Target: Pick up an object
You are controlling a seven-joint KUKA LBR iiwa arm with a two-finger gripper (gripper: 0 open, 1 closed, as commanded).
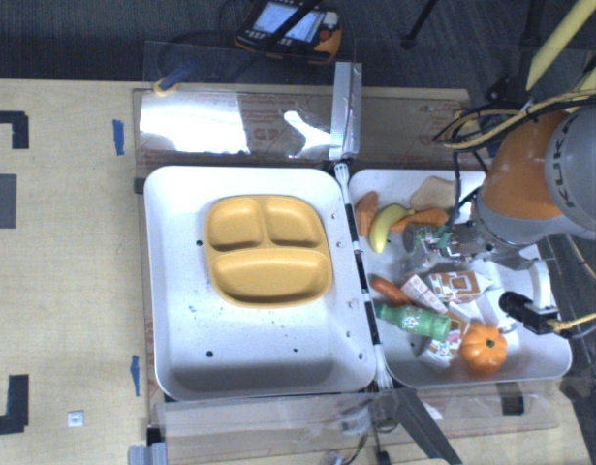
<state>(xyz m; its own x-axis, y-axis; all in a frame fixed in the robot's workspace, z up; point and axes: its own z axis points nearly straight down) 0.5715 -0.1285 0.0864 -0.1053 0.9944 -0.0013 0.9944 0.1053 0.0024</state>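
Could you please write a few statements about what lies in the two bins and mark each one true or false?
1. A yellow divided tray lies in the left bin. True.
2. The banana lies in the left bin. False: it lies in the right bin, near that bin's far left corner.
3. A small orange pumpkin sits near the right bin's front edge. True.
4. The green bottle stands upright. False: it lies on its side.
5. The arm reaches over the right bin. True.
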